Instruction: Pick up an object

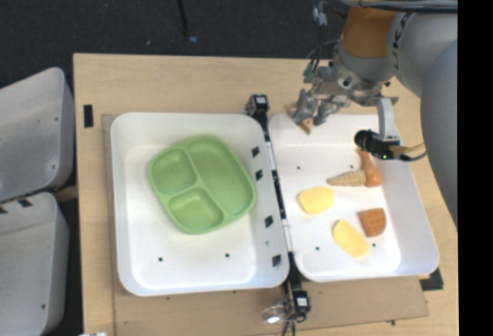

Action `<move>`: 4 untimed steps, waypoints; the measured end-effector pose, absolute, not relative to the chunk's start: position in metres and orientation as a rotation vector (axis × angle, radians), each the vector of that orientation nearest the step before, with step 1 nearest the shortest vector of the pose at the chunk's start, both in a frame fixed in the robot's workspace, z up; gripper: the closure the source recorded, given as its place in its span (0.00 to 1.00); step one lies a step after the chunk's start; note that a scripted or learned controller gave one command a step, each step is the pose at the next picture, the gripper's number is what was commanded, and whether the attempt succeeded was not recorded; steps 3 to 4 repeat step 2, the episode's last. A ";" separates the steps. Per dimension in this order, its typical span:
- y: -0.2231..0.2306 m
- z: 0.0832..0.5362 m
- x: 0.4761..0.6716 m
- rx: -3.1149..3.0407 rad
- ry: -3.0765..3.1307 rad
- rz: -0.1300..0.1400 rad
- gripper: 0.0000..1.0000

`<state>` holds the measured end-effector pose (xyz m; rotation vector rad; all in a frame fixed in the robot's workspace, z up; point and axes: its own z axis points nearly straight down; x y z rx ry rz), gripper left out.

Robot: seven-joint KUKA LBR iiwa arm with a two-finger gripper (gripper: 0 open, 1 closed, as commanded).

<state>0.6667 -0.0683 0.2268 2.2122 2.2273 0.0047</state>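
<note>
Holding a small brown piece (305,125) in my claw (310,117), I think, over the far-left corner of the right bin (408,250). Looks light, stiff, prob foam; pinched at its end, could slip. Green plate (202,183) sits in left bin (139,265). No readable labels anywhere.

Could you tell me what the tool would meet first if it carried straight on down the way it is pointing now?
Probably the bare floor of the right bin near its far-left corner. The tool hangs over that corner with a small brown piece at its tip. The food items lie nearer the camera, off that line, though depth is hard to judge.
</note>
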 end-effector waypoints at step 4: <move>0.039 0.240 0.662 2.213 2.230 0.004 1.00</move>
